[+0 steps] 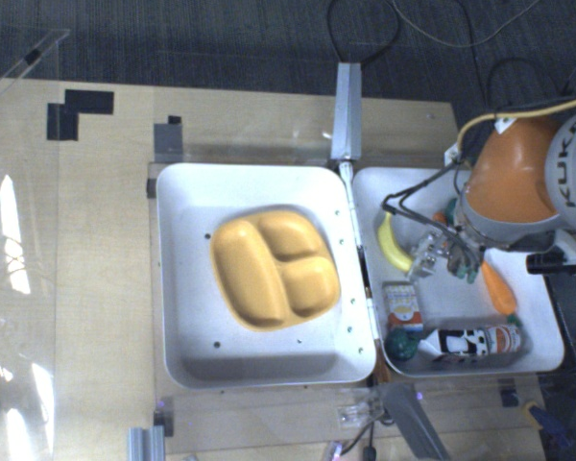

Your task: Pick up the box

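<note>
Over the right-hand bin (557,349), seen from the fixed overhead camera, the grey arm (518,176) with its orange band reaches in from the right edge, and the gripper (440,255) hangs low near the bin's middle. Whether the fingers are open or closed I cannot tell; the metal parts blur together against the white floor, and nothing is visibly held between them. The box (402,306), a small carton with a red-and-white printed face, lies flat just below and left of the gripper, close to the bin's left wall. It looks untouched, apart from the gripper. Clutter crowds it: a banana (395,245) curves along the left wall above it, a carrot (499,290) lies to the right, a dark green round object (401,345) sits just below it, and a bottle with a black-and-white label (475,341) lies on its side along the lower wall. Judgement: the gripper is positioned for a descent but sits off the box, toward the banana's end, so a shift down-left seems needed. Tight neighbours leave little finger room. Left bin (182,353) holds a yellow divided tray (274,269), centred, well apart from the work. Both bins sit side by side on the bench (77,257).
</note>
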Available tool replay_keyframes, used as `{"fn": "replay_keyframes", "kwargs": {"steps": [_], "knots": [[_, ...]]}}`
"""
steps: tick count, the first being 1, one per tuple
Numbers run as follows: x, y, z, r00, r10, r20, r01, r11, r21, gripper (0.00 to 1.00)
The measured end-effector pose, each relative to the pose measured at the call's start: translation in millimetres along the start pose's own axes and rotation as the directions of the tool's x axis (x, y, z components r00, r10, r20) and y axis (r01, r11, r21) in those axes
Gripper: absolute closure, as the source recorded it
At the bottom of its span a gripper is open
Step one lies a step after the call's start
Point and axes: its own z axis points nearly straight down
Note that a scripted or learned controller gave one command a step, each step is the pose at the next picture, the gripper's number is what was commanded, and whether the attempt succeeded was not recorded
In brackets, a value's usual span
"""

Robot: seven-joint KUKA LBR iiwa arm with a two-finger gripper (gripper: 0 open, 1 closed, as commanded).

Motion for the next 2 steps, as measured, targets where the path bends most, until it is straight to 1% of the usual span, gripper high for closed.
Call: {"fn": "replay_keyframes", "kwargs": {"steps": [1, 2], "knots": [[-23.1, -41.3, -120.7, 0.998, -0.063, -0.008, 0.063, 0.998, 0.005, 1.0], [-2.9, -2.4, -118.6, 0.964, 0.267, -0.01, -0.267, 0.964, 0.009, 1.0]]}}
